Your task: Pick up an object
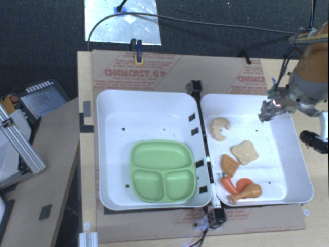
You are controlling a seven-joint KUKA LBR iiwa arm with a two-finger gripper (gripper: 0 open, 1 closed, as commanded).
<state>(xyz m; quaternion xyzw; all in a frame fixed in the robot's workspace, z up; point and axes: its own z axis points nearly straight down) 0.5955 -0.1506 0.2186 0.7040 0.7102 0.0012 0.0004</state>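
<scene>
Objects for picking, as I log them left to right: green divided tray in the left bin, spare; croissant, cracker, toast and drumstick loose in the right bin; gripper over its far corner, closure indiscernible, nothing visibly held.

A divided plate lies in the left bin; toy foods in the right bin.

A green three-compartment tray lies in the left white bin, a silver sheet sits at upper left, and a yellow clamp grips the cardboard.
</scene>
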